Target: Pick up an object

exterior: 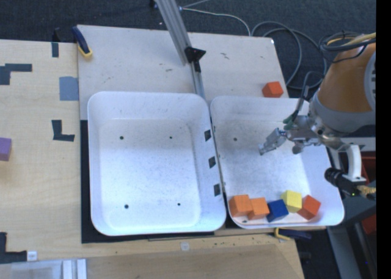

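Camera view, slanted from above: two white bins side by side on the surface (140, 58). The left bin (149, 162) carries only dark speckling. The right bin (244, 125) holds five blocks in a row along its near rim: two orange blocks (248, 206) touching, a blue block (277, 209) just beside them, a yellow block (292, 200), and a red-orange block (310, 206) at the near right corner. One more orange cube (273, 90) sits outside on the surface behind the right bin. The pincer (270, 142) hangs over the middle of the right bin, well apart from the row and carrying nothing; whether it stands open or closed I cannot tell. Step judged: approach, no grasp yet. Next move likely calls for travel toward the near rim, then descent over one block, the rim and the neighbouring blocks crowding the grasp.
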